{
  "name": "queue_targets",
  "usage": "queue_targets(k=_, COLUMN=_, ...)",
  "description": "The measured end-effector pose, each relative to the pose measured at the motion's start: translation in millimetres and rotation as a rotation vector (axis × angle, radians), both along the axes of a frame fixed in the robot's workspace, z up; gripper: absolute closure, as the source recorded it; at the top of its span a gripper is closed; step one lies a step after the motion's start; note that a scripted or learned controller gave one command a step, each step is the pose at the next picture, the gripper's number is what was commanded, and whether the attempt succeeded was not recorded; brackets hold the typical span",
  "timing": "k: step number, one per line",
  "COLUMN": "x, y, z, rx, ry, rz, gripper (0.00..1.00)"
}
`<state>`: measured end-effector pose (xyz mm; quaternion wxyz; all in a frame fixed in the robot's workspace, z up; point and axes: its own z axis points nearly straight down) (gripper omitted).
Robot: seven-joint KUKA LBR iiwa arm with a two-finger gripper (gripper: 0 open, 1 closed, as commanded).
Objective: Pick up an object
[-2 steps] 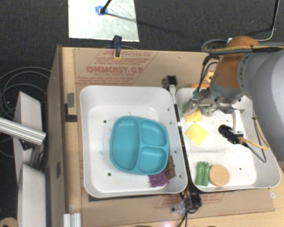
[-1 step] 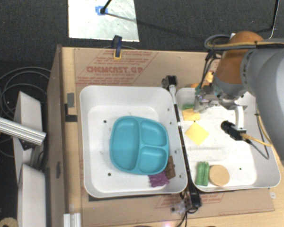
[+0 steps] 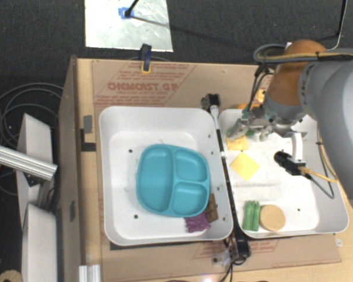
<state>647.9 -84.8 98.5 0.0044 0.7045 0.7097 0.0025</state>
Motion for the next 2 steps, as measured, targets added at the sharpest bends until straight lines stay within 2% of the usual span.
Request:
queue_targets(k=1, x=19.0, y=-2.0, z=-13.9, rx=0.003, ry=0.006, rz=-0.001, gripper=0.0)
queue_targets(k=2, x=18.2, y=-2.3, z=-13.6, rx=0.002, ry=0.007, rz=-0.002, gripper=0.0)
